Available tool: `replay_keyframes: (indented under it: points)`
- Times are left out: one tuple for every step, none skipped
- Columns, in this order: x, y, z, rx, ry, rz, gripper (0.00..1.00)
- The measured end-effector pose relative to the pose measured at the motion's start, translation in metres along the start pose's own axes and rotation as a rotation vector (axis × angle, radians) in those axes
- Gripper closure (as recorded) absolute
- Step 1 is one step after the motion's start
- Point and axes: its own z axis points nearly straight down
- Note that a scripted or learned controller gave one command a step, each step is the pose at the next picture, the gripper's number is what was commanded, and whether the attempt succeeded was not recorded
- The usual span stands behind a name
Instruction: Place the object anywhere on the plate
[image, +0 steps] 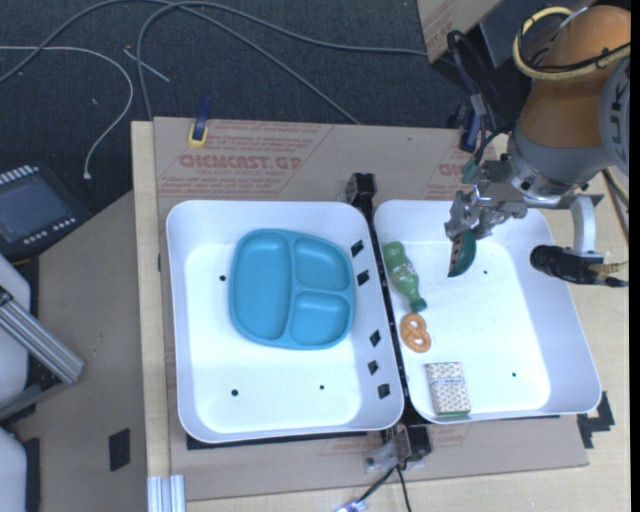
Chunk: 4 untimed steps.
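Camera view, task status: early stage by my reading, with the blue divided plate (292, 290) bearing nothing in any of its three compartments, so placement remains entirely to be done. Gripper (470, 232): raised over the far part of the right bin (545, 370), fingers closed on a dark green, slim, pointed object (461, 256) that hangs from between them, tip down; what the object is cannot be told beyond its shape and colour. Judged the task's object, it sits well apart from the plate, across the divide between the two bins. Left bin (270, 395): holds the plate, set a little far of centre, its single large compartment on the left and two smaller ones on the right. Right bin, contents along its left side, far to near: a green bottle (402, 273) lying on its side, an orange pretzel-shaped toy (415, 333) just near of it, and a small patterned box (447, 388) at the near edge. Remaining work, as judged: carry the held item leftward over the divide, lower it over the plate, release
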Motion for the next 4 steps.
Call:
replay_keyframes:
  points:
    - [0.062, -0.003, -0.002, -0.001, 0.001, -0.002, 1.00]
    - [0.108, -0.003, 0.013, 0.001, -0.001, 0.001, 1.00]
    - [0.159, -0.001, 0.027, 0.001, -0.001, 0.001, 1.00]
    - [0.221, -0.013, 0.028, 0.000, 0.000, -0.002, 1.00]
